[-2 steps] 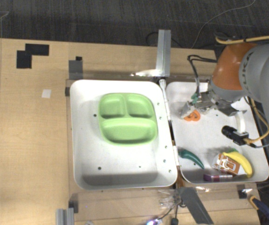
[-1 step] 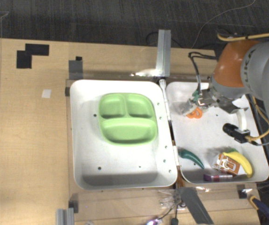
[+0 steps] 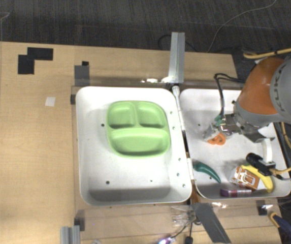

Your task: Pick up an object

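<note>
My gripper [image 3: 217,130] reaches into the right bin [image 3: 198,103] from the right, low over its middle. A small orange object [image 3: 216,141] lies right under its tip, touching or almost touching it. Closer to the front of that bin lie a teal curved object [image 3: 206,170], a brown and orange packet [image 3: 244,177], a yellow banana-shaped object [image 3: 265,181] and a purple marker [image 3: 235,191]. The arm's orange band [image 3: 257,88] and grey wrist hide the bin's right side.
The left bin [image 3: 92,182] holds a green divided plate [image 3: 136,127] lying flat in its middle. A metal post [image 3: 177,55] stands at the back between the two bins. Bare wooden bench [image 3: 28,151] spreads to the left.
</note>
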Controlling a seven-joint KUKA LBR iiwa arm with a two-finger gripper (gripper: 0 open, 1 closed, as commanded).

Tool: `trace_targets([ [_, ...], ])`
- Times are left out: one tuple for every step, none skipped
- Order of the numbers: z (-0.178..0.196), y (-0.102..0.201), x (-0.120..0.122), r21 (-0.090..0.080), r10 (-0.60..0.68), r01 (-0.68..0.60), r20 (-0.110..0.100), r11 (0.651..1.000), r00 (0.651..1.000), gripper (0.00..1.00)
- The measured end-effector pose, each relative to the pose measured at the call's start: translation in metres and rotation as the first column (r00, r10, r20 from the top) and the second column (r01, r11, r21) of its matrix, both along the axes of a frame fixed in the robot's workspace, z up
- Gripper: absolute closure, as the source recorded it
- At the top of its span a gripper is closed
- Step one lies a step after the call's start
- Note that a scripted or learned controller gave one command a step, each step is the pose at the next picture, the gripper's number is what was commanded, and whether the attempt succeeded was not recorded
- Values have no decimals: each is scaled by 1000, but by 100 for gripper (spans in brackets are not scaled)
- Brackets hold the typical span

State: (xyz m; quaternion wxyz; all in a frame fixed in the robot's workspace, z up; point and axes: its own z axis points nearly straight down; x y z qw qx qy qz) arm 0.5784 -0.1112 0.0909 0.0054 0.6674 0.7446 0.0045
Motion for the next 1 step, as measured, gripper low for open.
trace_targets([
  [134, 61, -3, 1, -48, 48, -8, 999, 999, 100],
])
